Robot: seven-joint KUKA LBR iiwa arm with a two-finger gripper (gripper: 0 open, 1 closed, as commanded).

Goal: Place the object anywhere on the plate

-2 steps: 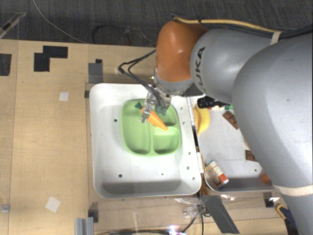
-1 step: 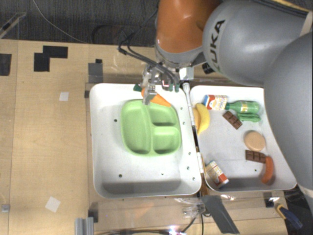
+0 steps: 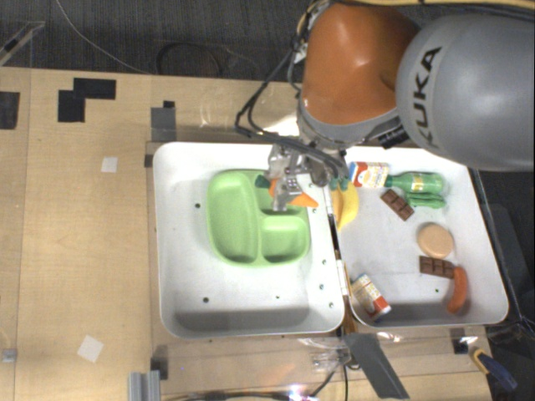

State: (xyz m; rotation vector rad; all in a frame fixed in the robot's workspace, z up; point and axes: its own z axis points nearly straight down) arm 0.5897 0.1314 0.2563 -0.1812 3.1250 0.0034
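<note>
Right, gripper (image 3: 288, 192) hangs low over the upper right edge of the green plate (image 3: 238, 224), which sits in the left bin (image 3: 180, 249). An orange object (image 3: 306, 199), carrot-like, shows at the fingertips, poking out right and slightly down, long axis roughly left-right. It looks pinched between the fingers, so closed on it, though the metal clutter there blurs the contact. The object sits just at the plate's right rim, over the smaller compartment's top corner, not clearly inside it. Judgement: the drop turns on a short shift left and toward the near side, so the object clears the rim before release.

Further out, the right bin (image 3: 493, 303) holds a banana (image 3: 346, 207), green bottle (image 3: 418, 184), chocolate pieces (image 3: 398, 204), a round cookie (image 3: 435, 241), sausage (image 3: 458, 291) and small can (image 3: 369, 296).
</note>
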